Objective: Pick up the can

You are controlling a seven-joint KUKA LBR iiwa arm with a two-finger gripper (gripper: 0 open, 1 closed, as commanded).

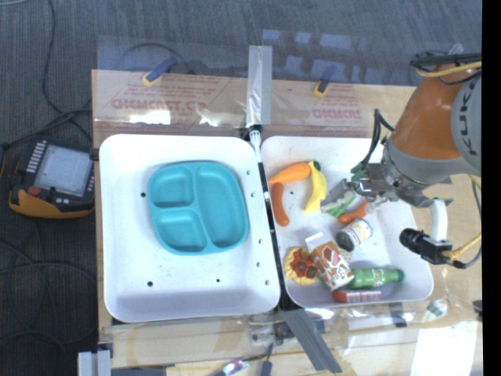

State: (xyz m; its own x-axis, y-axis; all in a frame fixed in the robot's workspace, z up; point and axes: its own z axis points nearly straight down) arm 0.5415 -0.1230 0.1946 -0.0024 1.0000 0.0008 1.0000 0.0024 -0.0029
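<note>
Gripper [356,197] hangs over the right bin [419,284], in the right half of the frame, its tip just above the can [355,233]; whether it is apart or together cannot be told. That can lies tilted on the bin floor, near the middle of the bin, touching nothing of the arm that can be seen. Around it lie a banana [315,188], a carrot [288,173], a green bottle [376,276] and a small carton [332,263]. At centre left, the left bin [125,288] holds a blue divided plate [196,207].

Gripper [354,192] fingers blurred into clutter – open/shut unclear; arm [438,131] cut off at right edge; can [356,233] label unreadable.
</note>
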